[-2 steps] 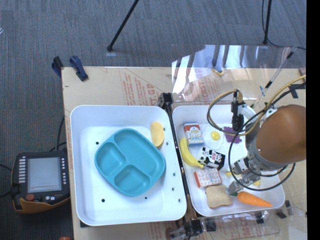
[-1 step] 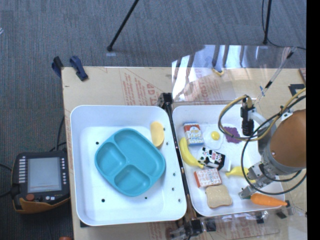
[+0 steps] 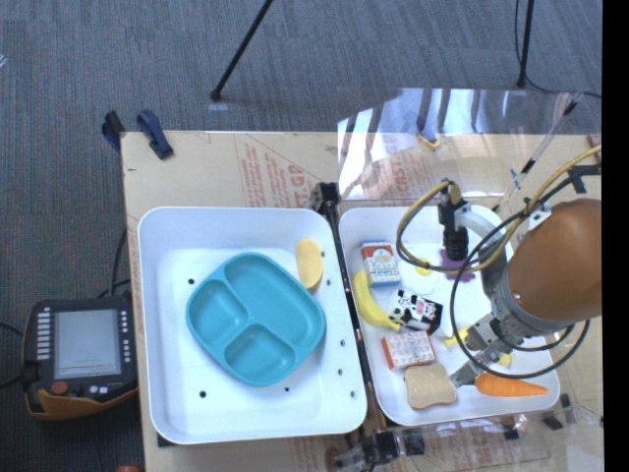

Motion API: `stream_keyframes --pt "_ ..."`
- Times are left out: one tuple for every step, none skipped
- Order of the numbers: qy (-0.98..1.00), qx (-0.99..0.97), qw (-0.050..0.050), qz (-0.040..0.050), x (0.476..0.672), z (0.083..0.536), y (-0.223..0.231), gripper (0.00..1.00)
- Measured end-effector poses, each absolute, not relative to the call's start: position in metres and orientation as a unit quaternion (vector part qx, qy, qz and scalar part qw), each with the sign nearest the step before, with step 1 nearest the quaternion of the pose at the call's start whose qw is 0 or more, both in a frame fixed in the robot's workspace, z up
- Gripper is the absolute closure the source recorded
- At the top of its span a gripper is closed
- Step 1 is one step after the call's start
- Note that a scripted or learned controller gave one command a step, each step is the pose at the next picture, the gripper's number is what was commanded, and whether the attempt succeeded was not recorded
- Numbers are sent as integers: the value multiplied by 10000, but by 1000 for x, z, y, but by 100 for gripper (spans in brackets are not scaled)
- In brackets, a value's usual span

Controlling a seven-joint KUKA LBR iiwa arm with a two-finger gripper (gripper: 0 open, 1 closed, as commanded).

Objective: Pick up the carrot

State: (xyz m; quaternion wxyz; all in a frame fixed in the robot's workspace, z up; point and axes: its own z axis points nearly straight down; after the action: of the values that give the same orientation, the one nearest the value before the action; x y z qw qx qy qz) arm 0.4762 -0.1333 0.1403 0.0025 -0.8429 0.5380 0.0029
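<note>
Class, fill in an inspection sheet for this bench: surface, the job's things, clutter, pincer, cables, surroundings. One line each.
Surface: cardboard-covered bench bearing two white bins, the left bin and the right bin.
Job's things: carrot lying flat at the right bin's near right corner.
Clutter: in the right bin, a banana, slice of bread, small carton, black-and-white box and red packet; in the left bin, a blue divided plate and a yellow piece beside it.
Pincer: pincer low over the right bin, just left of the carrot; finger state unclear.
Cables: black and yellow cables looping over the right bin.
Surroundings: grey carpet, handheld control unit left of the bench, stand legs behind.
</note>
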Motion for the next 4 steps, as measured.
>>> stream_keyframes --pt "5388 -8424 19 41 475 139 -134 0" --pt "4055 -9141 28 41 475 86 -138 0" --pt "4081 -9129 47 79 475 94 -134 100" --pt "5209 -8536 26 17 481 187 -59 100"
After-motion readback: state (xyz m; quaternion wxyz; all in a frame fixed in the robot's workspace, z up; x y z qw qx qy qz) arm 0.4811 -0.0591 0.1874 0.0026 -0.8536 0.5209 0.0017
